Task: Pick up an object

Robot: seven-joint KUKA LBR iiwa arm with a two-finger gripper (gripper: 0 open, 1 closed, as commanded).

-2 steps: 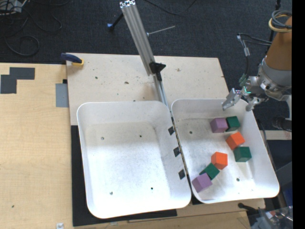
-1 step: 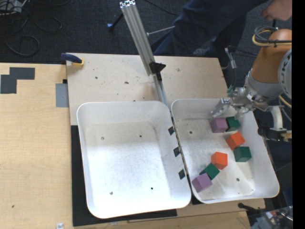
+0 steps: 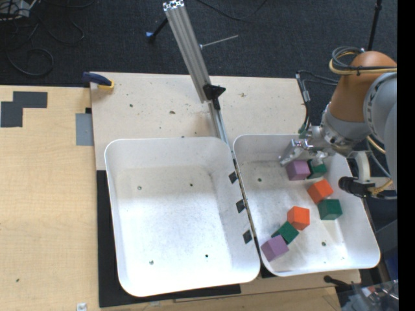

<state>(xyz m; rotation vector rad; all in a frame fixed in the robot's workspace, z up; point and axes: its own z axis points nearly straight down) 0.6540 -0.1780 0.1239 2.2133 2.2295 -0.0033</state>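
While the arm (image 3: 363, 102) reached in from the right, the gripper (image 3: 303, 153) sat low over the right bin (image 3: 363, 254), directly above a purple cube (image 3: 299, 170). Couldn't tell the gripper's opening or whether it had hold of anything; cube looked to be resting on the bin floor, touching a green cube (image 3: 318, 170) beside it. Elsewhere in that bin: orange cube (image 3: 320, 190), green cube (image 3: 330, 209), second orange cube (image 3: 299, 216), small green cube (image 3: 286, 232), second purple cube (image 3: 274, 247). Left bin (image 3: 130, 167) sat alongside.
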